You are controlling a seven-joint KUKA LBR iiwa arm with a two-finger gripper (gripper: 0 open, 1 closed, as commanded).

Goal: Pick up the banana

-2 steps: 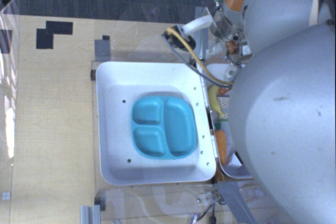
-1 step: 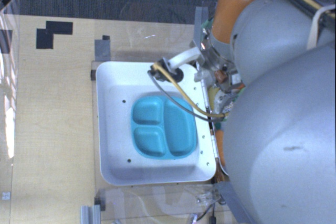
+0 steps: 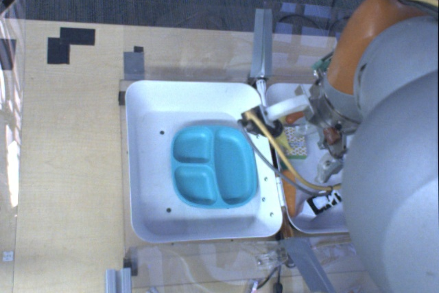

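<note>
no legible text, no readable labels, brands or numbers

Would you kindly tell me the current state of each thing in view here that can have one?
Left bin: occupied, one item on its floor.
Blue divided plate: lying flat in that bin, right side up.
Right bin: occupied, largely covered from the camera.
Arm: reaching over that bin.
Gripper: low over that bin, among its items.
Orange item: lying along that bin's left wall, partly hidden.
</note>
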